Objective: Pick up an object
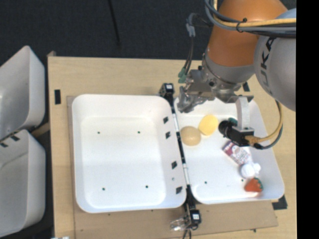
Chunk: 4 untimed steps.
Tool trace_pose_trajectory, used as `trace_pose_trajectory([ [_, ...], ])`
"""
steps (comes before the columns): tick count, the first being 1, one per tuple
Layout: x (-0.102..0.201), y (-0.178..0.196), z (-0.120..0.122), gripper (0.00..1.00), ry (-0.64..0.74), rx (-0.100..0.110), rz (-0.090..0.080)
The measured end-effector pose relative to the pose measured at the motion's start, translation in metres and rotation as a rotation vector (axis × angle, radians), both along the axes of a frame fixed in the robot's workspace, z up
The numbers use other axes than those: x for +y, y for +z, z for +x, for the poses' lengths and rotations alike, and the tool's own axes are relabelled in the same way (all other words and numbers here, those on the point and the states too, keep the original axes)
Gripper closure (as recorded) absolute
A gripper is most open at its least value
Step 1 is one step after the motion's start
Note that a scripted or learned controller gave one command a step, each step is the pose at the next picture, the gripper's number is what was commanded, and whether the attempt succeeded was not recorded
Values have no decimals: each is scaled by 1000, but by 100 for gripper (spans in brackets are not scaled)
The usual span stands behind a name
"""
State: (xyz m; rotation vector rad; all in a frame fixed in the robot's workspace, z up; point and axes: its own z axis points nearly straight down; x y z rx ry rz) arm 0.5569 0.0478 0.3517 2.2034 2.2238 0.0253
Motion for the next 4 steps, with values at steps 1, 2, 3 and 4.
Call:
trace_pose_trajectory([
  [1, -4, -5, -44, 100, -6, 19, -4],
  [2, 49, 0, -51, 100, -2, 17, -3],
  [3, 72, 115, -61, 100, -2, 5, 1],
  [4, 125, 174, -67, 100, -1, 11, 0],
])
